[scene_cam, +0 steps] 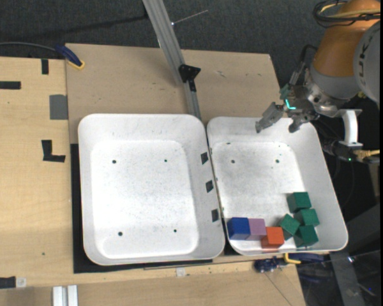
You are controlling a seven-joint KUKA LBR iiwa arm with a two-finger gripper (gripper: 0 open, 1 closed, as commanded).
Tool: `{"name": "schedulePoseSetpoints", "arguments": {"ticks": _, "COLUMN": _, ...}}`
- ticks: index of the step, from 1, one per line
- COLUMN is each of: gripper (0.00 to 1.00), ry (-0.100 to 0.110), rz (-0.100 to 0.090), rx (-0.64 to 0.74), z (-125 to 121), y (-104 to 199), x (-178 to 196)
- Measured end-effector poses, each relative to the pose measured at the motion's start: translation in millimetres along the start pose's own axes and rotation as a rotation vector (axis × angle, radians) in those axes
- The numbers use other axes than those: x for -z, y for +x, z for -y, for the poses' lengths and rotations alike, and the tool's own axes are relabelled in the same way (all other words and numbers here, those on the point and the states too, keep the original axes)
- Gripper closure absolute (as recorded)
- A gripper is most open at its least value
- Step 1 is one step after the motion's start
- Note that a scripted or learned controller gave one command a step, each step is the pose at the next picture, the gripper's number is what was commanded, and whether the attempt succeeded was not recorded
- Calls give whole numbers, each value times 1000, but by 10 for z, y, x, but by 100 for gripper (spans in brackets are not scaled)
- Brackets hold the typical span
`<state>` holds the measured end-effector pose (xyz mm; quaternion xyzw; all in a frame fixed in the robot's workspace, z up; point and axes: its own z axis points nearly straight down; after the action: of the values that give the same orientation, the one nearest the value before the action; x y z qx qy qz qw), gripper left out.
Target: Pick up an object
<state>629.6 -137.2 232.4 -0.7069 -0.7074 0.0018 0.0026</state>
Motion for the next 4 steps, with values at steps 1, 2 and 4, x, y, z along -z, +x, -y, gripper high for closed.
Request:
{"name": "schedulePoseSetpoints", "arguments": {"ticks": 1, "gripper": 0, "ry": -5, "rz": 2, "rx": 2, "z": -9, "y": -1, "x": 33}}
{"name": "schedulePoseSetpoints", "arguments": {"ticks": 2, "gripper": 0, "ry": 1, "rz": 1, "rx": 2, "z": -71, "y": 60, "x": -571}}
{"name": "schedulePoseSetpoints", "arguments": {"ticks": 4, "gripper": 0, "ry": 0, "rz": 2, "rx": 1, "z": -22, "y": 61, "x": -1437}}
